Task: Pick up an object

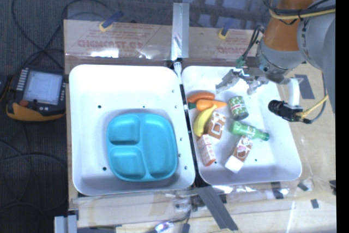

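Observation:
My gripper [240, 83] hangs over the far side of the right bin [283, 161], its two fingers [225, 82] spread open with nothing between them. Just below it stands a small green can [238, 107]. To the can's left lie an orange carrot [202, 97] and a yellow banana [202, 120]. A green bottle [250, 131] lies on its side near the bin's middle. Small cartons [217, 126] sit beside the banana, one red and white [206, 150] and another tilted at the front [240, 152].
The left bin [87, 95] holds a blue divided plate [143, 145]. A handheld control pendant [35, 93] lies on the floor at the far left. Cardboard flaps [125, 41] stand behind both bins. The arm's orange-banded wrist [286, 19] rises at the upper right.

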Controlling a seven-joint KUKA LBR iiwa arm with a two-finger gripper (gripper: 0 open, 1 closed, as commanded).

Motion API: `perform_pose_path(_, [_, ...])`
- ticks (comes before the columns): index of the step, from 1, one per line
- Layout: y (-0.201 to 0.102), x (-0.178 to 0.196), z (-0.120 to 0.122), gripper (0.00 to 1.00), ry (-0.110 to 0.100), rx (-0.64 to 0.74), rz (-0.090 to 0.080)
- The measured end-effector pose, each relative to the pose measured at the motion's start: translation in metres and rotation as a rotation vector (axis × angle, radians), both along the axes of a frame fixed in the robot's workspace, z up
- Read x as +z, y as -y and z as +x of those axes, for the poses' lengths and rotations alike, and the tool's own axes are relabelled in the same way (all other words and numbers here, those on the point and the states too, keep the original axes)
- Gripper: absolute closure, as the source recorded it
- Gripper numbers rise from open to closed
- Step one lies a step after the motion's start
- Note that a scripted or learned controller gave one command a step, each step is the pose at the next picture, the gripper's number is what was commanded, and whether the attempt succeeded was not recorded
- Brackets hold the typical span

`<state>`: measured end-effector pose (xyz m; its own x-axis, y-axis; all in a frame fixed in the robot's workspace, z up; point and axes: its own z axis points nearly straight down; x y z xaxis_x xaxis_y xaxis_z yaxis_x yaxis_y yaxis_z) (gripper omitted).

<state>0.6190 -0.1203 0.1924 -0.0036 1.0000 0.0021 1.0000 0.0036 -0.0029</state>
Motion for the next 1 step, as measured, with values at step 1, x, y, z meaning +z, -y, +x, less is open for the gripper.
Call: perform_pose_path(1, [0.0056,0.0546,0.0501,0.0,0.003,0.071,-0.001])
